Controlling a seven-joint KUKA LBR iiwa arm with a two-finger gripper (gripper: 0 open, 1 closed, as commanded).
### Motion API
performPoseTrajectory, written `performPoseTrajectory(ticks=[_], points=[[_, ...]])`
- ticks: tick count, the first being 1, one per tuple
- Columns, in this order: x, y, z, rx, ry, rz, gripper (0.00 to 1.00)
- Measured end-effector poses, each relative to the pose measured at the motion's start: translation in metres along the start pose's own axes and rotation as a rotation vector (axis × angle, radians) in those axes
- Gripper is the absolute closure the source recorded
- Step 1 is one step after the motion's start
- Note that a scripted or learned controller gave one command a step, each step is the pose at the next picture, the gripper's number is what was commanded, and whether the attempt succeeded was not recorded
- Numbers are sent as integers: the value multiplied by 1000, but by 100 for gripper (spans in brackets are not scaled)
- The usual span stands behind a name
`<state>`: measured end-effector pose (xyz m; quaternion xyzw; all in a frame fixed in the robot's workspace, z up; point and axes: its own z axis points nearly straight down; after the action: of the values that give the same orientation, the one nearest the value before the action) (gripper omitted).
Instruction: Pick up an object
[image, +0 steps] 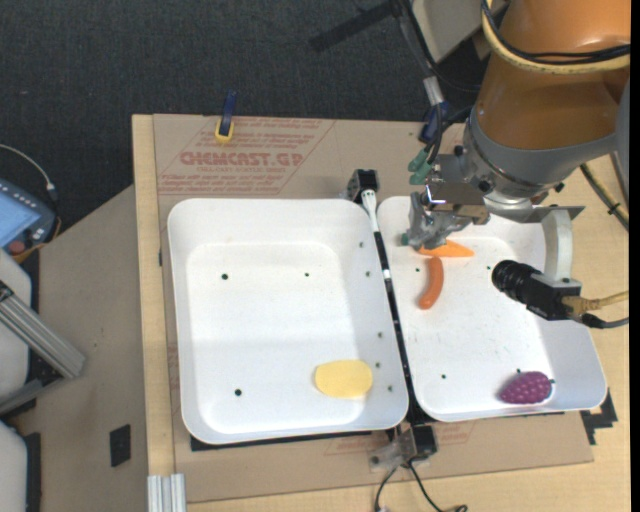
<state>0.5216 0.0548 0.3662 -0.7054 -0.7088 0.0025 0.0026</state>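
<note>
Plainly our gripper (428, 236) hangs upper right beside the carrot (455, 251), a light, stiff, slippery thing best pinched mid-length; whether the claw is apart, we cannot tell.

A disc (343, 379) lies in the left bin (200, 235); sausage (431, 283) and grapes (526, 388) in the right bin (585, 375).

The hand (428, 232) partly hides an orange piece (457, 251); the arm (552, 90) is cut off at the top edge.
</note>
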Motion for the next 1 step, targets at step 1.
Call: performPoseTrajectory(ticks=[1], points=[[-55, 9, 27, -2, 0, 10, 100]])
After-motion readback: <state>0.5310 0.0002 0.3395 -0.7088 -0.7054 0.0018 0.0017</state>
